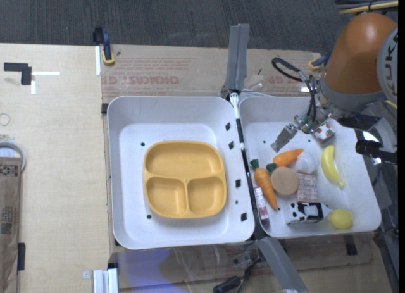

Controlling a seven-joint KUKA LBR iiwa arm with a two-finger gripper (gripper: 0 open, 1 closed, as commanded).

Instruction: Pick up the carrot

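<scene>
**Carrot not yet picked up**

The carrot point(266, 187) lies in the right bin point(370, 222) by its left wall, beside a second carrot point(288, 157). The gripper point(285, 137) hovers just above them, apparently empty; its finger state is unclear. The grasp remains.

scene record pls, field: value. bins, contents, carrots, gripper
left bin: holds a yellow divided plate, three compartments, nothing on it
right bin: holds the toy food
carrots: two; lower carrot lies along the bin's left wall, upper carrot lies above a round tan piece
other items: banana, lemon, black-and-white item
gripper: over the right bin's upper part, above the upper carrot, holding nothing
arm: enters from the right
task state: neither carrot picked up yet
</scene>
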